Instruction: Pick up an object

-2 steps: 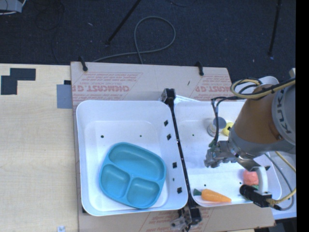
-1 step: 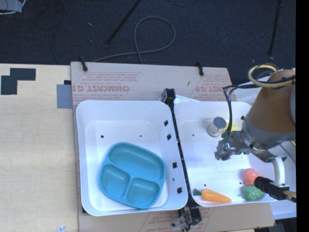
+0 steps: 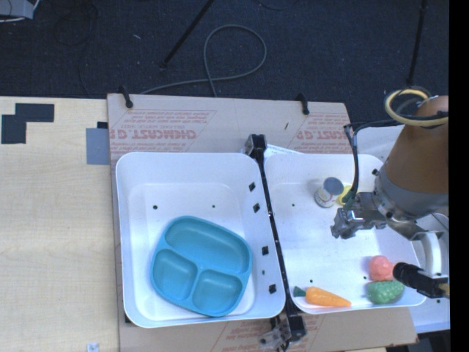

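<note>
Over the right bin (image 3: 293, 270) you have the gripper (image 3: 346, 222), hanging near the middle of the floor with the arm (image 3: 414, 163) coming in from the right edge. Whether it is open or closed you cannot tell: it shows as a dark, blurred lump, and nothing can be seen held in it.

No single object is named, so you pick from what lies in that bin. Just to the far left of the gripper stands a small grey cup (image 3: 328, 191), close beside it and the nearest candidate. Toward the near edge lies a carrot (image 3: 327, 297), its long axis running left to right, green top at the left, point at the right; it sits near and slightly left of the gripper, well apart from it. To the near right are a pink ball (image 3: 380, 268) and a green lump (image 3: 385, 292), one just behind the other and almost touching. A dark part of the arm's hardware crosses in front of them at the right, so their right sides are hidden.

Left of the divider, the left bin (image 3: 135, 196) holds a blue tray (image 3: 201, 266), well away from the gripper across the divider.

Judging from this, the cup asks for the shortest move, a small shift far and left. A yellow bit shows between cup and gripper, but it is too small to name.
</note>
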You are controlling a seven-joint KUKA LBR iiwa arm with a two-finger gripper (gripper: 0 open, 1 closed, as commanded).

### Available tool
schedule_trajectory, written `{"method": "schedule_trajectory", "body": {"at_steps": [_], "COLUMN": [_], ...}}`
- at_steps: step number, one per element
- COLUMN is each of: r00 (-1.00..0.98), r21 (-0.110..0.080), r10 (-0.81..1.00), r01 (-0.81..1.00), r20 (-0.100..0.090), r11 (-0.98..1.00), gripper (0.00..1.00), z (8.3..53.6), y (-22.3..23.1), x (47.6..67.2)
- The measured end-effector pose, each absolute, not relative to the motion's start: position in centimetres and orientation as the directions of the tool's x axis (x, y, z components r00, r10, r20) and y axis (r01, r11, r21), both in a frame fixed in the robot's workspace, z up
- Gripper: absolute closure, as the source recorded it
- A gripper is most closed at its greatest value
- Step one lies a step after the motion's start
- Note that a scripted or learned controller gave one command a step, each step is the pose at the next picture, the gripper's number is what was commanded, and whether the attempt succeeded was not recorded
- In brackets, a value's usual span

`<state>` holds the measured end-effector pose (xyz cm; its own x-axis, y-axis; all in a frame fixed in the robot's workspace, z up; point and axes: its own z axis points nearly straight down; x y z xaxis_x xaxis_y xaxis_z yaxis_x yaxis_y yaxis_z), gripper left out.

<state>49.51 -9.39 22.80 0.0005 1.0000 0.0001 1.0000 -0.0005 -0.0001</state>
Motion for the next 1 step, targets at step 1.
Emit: {"method": "schedule_trajectory", "body": {"at_steps": [1], "r00": [-0.004], "r21": [-0.004], "r10": [1.0], "r01": [1.0], "r20": [0.003], "r11": [0.004], "gripper": [1.0], "z": [21.93], "y": [-3.69], "x": [49.72]}}
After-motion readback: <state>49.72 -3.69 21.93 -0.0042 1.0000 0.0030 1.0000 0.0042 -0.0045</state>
